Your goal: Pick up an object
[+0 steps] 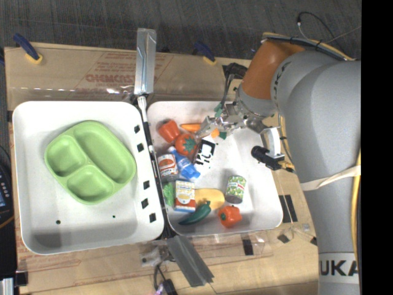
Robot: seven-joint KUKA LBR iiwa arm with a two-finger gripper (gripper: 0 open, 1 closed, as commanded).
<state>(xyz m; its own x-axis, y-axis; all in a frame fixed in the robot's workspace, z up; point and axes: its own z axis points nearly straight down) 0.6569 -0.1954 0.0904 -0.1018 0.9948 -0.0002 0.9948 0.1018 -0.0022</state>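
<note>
My gripper [212, 126] hangs over the upper middle of the right bin [264, 183]. Directly to its left lies an orange carrot [191, 127], and a red tomato [186, 144] sits just below and left of it. A black-and-white card [207, 153] lies under the gripper's lower side. An orange pepper [168, 130] rests near the bin's left wall. Further down are a red-labelled can [167, 165], a blue packet [188, 169], a small box [184, 195], a yellow banana [210, 195], a dark green pepper [197, 214], a red pepper [229, 215] and a green can [236, 188].
The left bin [37, 226] holds a green divided plate [90, 160]. A divider wall with black clips [147, 165] separates the two bins. The grey arm [319, 121] covers the right side of the bench, and a black part [268, 157] juts over the right bin's edge.
</note>
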